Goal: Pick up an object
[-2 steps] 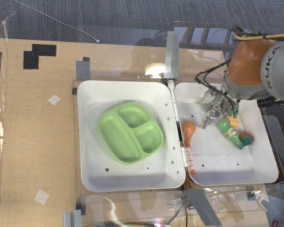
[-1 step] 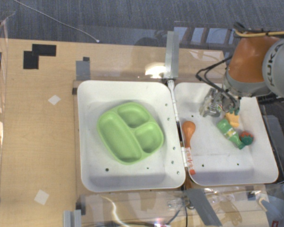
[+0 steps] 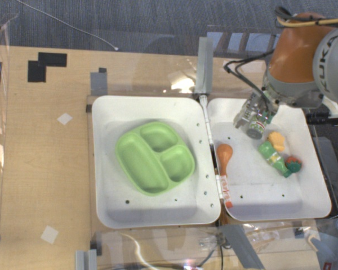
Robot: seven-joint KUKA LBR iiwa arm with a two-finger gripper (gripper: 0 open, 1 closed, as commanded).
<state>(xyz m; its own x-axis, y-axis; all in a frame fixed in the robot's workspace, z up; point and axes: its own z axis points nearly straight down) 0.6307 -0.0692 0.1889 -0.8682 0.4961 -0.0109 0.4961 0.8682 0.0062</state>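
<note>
Gripper (image 3: 252, 120) over right bin (image 3: 310, 201), upper-left part; finger state not discernible. Green toy bottle (image 3: 273, 157) lies just right of and below gripper, yellow piece (image 3: 276, 140) and red-green piece (image 3: 293, 164) beside it. Orange drumstick-shaped toy (image 3: 223, 155) at bin's left wall. Green divided plate (image 3: 154, 157) in left bin (image 3: 107, 207).

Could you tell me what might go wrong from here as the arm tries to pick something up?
1. The gripper sits beside a tight cluster, the yellow piece and green toy; it may knock them apart rather than grasp one.
2. The orange drumstick lies against the right bin's left wall, leaving little room for the jaws.
3. The green tray in the left bin looks too broad and flat to grip.
</note>
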